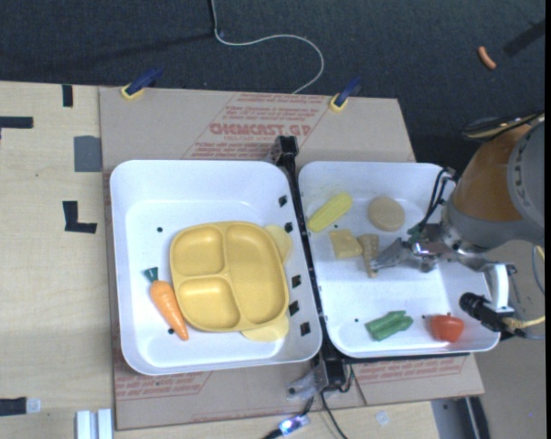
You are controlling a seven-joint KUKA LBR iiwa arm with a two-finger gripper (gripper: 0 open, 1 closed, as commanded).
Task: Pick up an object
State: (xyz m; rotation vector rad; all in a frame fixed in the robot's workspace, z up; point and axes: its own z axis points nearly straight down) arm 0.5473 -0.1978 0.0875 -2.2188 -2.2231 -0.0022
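— Nearest the camera, what is seen in the right bin (pixel 348 341)?

— A green pepper (pixel 387 324) and a red tomato (pixel 447 328) are found along its near wall, just beside each other.

— And farther back?

— An ear of yellow corn (pixel 331 212) is laid at a slant by the far left corner, a round beige biscuit (pixel 386 214) to its right, and a pale yellow cheese-like piece (pixel 346 244) just nearer than the corn.

— Where is the gripper (pixel 377 262) placed?

— It is lowered into the right bin from the right, its tip beside the pale yellow piece. Whether the fingers are apart or together cannot be told, and nothing is seen clamped between them.

— What is held by the left bin (pixel 129 245)?

— A yellow divided plate (pixel 229 274) is set in the middle, with an orange carrot (pixel 168 305) touching its near left edge.
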